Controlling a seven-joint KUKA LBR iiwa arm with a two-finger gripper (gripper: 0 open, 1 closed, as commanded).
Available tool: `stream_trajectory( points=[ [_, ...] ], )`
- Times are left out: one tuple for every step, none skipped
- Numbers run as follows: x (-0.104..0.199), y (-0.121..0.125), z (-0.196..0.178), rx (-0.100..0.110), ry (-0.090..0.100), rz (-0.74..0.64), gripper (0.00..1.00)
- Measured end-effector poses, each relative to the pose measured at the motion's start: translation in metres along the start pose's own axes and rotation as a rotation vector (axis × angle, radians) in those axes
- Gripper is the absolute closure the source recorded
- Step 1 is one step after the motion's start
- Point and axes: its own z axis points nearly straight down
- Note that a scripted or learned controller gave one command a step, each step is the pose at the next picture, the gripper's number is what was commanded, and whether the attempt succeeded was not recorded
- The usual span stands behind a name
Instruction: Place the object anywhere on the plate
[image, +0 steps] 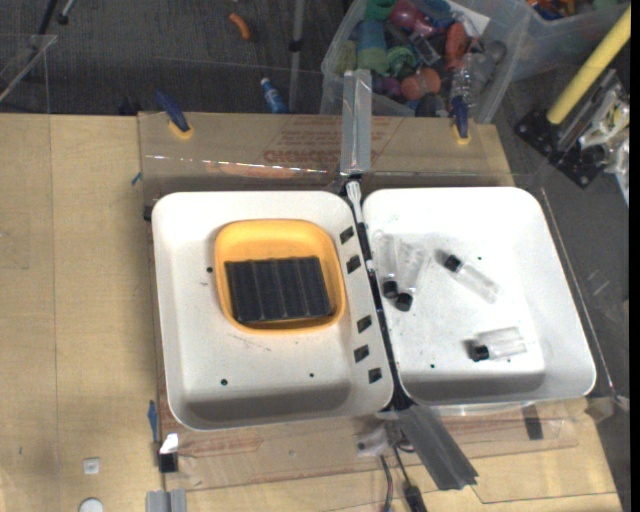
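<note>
The clear vials (470, 275) blur into the white right bin (560, 330); their exact count is unclear.

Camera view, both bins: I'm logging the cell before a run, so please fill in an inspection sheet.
Surface: two white bins side by side on a wooden bench.
Job's things: orange plate with a dark ridged insert in the left bin; clear vials with black caps in the right bin.
Clutter: nothing seen in the bins beyond these.
Grippers: nothing seen.
Cables: dark leads below the bins.
Surroundings: clear tub of coloured toys behind the bench.
</note>
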Motion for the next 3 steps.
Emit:
stream_trajectory(
  points=[
    [-0.0005,0.0000,-0.0192,0.003,-0.002,-0.203,1.00],
    [-0.0003,-0.0001,-0.0285,0.002,-0.002,-0.568,1.00],
    [-0.0005,0.0001,-0.0268,0.001,-0.002,-0.832,1.00]
  ],
)
